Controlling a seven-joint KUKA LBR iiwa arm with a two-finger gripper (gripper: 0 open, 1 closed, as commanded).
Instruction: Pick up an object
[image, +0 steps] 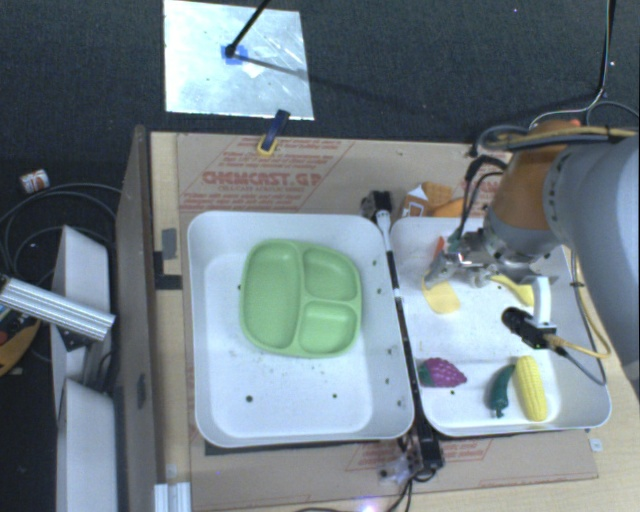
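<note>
Purple grapes (441, 373) and corn (531, 387) are lying at the right bin's (590, 400) near edge. Further back, the gripper (447, 268) is hanging just above a yellow block (442, 298); whether it is open I cannot tell. Lowering straight, centred over that block, is looking wisest.

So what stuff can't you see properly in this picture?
- Metal gripper, camera view: fingers too small and blurred to tell open or shut.
- Pale yellow block: whether the gripper touches it is unclear.
- Curved yellow banana-like piece: partly covered by the grey robot arm.
- Orange thing behind the right white bin: shape unclear.
</note>
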